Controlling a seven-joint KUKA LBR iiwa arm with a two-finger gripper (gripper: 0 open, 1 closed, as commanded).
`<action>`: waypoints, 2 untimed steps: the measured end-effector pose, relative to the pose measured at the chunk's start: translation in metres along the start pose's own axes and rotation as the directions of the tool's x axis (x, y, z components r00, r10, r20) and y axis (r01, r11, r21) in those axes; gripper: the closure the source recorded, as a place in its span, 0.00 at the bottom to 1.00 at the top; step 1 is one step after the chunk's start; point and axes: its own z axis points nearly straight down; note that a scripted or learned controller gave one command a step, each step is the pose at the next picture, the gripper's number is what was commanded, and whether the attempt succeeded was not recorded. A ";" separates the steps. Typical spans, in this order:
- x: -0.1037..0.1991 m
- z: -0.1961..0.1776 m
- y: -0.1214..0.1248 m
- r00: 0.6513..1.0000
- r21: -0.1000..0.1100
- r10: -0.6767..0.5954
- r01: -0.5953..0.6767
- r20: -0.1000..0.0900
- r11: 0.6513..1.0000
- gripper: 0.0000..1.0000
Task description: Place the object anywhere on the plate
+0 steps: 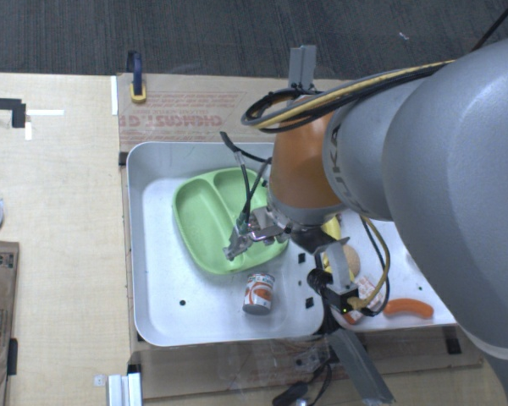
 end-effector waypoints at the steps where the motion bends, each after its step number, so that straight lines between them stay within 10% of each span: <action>1: 0.082 0.038 -0.024 0.991 -0.019 0.132 -0.132 0.000 0.991 0.00; 2: 0.021 -0.089 -0.046 0.999 -0.003 0.050 -0.050 0.002 0.999 0.00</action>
